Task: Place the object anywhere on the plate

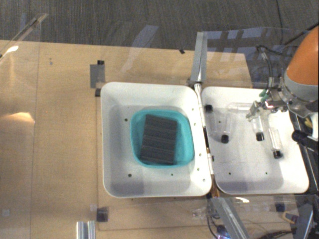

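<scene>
Dark ribbed block (pixel 159 139) already lies flat on the teal plate (pixel 136 133), inside its rim and near the middle of the left bin (pixel 114 133), so placement looks done. Arm (pixel 304 66) sits over the right bin's (pixel 249 173) far right edge, well apart from the plate, probably backed off post-release. Gripper (pixel 266 102) hangs above the right bin with clear, see-through fingers; cannot tell how far apart they are, nothing seen between them.

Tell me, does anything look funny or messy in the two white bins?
Nothing stands out. The dark ridged block lies flat on the teal plate in the left bin, tilted a little but fully on it. The gripper is over the right bin.
</scene>
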Robot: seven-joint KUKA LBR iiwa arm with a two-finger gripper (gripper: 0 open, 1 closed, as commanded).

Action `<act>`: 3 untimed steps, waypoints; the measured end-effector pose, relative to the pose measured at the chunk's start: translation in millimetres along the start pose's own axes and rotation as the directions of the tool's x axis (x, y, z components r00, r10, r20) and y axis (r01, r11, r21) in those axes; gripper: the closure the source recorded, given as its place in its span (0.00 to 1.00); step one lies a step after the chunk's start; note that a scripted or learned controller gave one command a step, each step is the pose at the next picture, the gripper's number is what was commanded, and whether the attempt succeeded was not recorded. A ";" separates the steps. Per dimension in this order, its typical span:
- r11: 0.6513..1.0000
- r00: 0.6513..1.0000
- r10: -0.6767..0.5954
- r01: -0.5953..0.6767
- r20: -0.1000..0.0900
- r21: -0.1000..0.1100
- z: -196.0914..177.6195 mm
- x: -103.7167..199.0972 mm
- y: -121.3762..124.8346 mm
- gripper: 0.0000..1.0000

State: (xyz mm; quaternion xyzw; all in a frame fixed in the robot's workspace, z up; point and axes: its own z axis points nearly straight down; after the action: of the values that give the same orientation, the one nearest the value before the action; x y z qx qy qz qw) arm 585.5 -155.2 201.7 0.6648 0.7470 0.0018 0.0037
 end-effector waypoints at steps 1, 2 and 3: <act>0.994 0.994 -0.110 0.110 -0.003 0.003 34.9 53.1 -63.3 1.00; 0.994 0.994 -0.109 0.109 -0.003 0.002 34.7 52.7 -63.3 0.00; 0.994 0.994 -0.111 0.111 0.000 -0.005 23.4 53.0 -60.4 1.00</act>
State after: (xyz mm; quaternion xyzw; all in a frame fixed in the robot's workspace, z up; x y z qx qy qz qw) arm 519.6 -109.6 177.7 0.6222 0.7828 0.0034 0.0051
